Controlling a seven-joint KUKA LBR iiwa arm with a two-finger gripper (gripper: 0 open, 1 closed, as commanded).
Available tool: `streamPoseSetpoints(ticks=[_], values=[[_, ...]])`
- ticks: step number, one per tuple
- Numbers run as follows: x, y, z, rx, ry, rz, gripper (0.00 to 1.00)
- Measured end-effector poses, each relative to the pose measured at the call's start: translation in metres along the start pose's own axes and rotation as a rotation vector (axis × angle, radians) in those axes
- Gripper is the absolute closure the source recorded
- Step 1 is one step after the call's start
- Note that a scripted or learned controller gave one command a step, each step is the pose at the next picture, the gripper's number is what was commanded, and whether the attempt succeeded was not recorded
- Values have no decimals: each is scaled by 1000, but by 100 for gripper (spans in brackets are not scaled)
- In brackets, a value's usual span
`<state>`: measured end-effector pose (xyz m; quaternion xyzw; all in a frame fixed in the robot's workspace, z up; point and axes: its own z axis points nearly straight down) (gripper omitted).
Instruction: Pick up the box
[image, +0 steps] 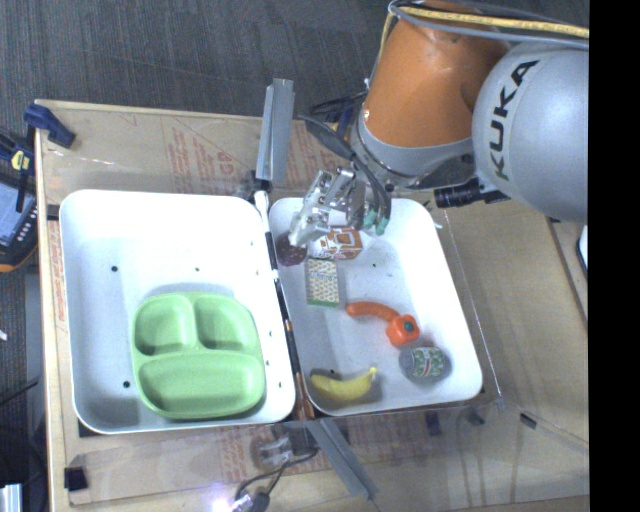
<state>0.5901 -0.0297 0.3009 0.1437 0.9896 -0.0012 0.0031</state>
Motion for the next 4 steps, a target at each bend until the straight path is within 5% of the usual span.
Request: streamPoseSetpoints(ticks=[2, 3, 4], values=[[-2, 1, -22, 2, -7, -8, 100], [2, -52, 27, -2, 6, -440, 100], [-31, -34, 110, -1, 8, 47, 100]])
